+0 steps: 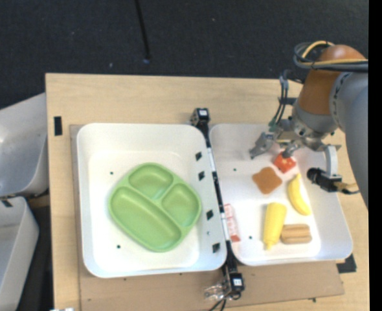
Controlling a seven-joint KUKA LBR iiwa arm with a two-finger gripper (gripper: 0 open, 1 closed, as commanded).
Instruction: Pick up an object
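My gripper (273,149) hangs over the back of the right bin (236,148), its fingers spread open with nothing between them. A small red object (285,163) lies just under and in front of the right finger (288,149); whether they touch I cannot tell. In front of it sit a brown flat piece (267,181), a yellow banana (298,195), a yellow corn-like piece (274,224) and a tan bread-like roll (295,234).
A green divided plate (155,206) lies in the left bin (87,173). A divider with black clips (212,180) runs between the bins. The grey arm with its orange band (320,89) comes in from the back right.
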